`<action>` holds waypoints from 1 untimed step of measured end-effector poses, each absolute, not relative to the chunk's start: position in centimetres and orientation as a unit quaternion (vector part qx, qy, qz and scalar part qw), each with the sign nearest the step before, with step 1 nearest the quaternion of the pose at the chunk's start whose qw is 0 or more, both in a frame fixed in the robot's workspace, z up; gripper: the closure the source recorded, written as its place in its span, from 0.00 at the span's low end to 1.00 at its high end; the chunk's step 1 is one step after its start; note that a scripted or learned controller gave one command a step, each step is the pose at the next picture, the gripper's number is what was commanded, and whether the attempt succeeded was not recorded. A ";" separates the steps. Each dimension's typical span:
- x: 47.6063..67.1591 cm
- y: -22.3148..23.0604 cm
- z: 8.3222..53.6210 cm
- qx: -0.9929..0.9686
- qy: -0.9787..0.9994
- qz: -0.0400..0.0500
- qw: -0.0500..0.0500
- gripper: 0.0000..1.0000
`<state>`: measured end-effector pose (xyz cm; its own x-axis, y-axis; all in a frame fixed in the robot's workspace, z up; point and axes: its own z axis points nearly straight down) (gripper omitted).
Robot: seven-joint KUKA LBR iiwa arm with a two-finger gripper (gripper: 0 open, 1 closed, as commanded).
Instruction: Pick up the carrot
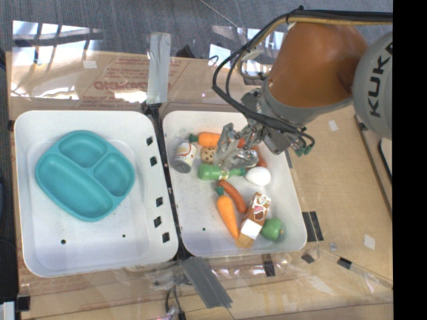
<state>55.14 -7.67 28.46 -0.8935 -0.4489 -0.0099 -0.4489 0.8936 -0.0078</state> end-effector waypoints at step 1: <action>48.4 -8.5 19.0 -0.112 0.994 0.001 -0.002 1.00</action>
